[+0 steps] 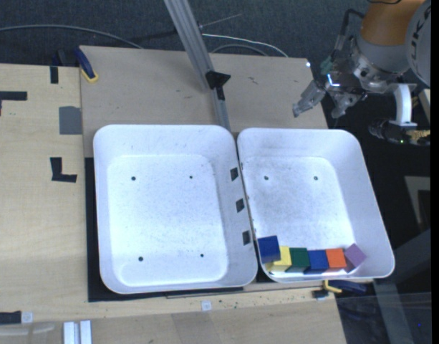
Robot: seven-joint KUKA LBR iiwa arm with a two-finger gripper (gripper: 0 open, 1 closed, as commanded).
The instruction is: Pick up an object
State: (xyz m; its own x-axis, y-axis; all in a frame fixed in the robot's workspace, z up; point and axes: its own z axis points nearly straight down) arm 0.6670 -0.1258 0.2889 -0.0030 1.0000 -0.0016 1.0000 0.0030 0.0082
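1. Two bins sit side by side on the bench (155,84), their inner rims touching: the left bin (108,192) and the right bin (362,185).
2. A row of blocks (309,256) lies in the right bin along its near wall, each touching the next, running from the near left corner to the near right corner.
3. At the left end of the row, one block (268,247) rests partly on another (280,262).
4. A slanted metal rail (194,38) rises behind the bins, above the seam between them.
5. The gripper (326,95) hangs behind the right bin's far right corner, outside the bin.
6. A clamp (87,64) sits at the bench's far left corner.
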